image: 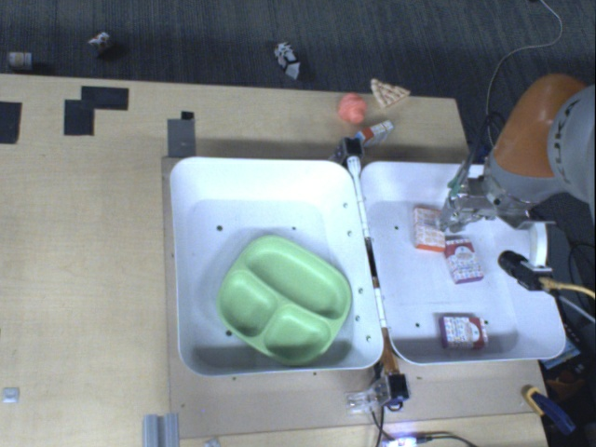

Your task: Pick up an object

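Right now my two-finger gripper (pixel 453 214) hangs low in the right white bin (pixel 400 329), just above an orange-and-white flat packet (pixel 427 229). Two red-and-white sachets (pixel 463 260) (pixel 462 331) lie nearby.

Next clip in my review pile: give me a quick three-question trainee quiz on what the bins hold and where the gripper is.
1. True or false: the green divided plate lies in the left bin.
2. How many small packets lie in the right bin?
3. Multiple choice: the gripper hangs over A) the packet near the right bin's front edge, B) the packets at the bin's upper middle, C) the green divided plate.

Key
1. True.
2. Three: a pale orange packet, a red-and-white packet just beside it, and the one near the front edge.
3. B; the view does not settle whether it touches either packet.
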Tool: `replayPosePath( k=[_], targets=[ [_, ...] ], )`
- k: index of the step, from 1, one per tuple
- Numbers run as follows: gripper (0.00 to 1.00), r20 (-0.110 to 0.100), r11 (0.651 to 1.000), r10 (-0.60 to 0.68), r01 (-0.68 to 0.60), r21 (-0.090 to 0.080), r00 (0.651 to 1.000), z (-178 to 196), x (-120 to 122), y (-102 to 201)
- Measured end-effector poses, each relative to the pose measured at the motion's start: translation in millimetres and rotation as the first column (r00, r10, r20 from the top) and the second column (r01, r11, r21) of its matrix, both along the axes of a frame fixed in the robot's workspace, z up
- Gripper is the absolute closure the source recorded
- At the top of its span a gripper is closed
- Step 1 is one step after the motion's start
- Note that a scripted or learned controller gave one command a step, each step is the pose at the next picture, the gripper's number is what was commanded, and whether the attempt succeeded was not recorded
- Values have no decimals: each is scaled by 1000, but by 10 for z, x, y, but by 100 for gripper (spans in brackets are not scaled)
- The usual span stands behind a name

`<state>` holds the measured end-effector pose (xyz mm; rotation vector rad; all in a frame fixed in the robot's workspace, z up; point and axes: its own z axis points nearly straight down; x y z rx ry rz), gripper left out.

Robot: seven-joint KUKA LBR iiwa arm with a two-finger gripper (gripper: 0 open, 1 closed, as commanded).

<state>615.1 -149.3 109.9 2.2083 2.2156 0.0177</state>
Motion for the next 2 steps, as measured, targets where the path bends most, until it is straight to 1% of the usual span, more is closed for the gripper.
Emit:
replayPosePath(
  k=[1, 2],
  targets=[
    [0, -1, 1000, 0, 0, 0, 1000, -3, -3, 0],
    [0, 18, 1000, -2, 3, -10, 1000, -145, -563, 235]
  ],
)
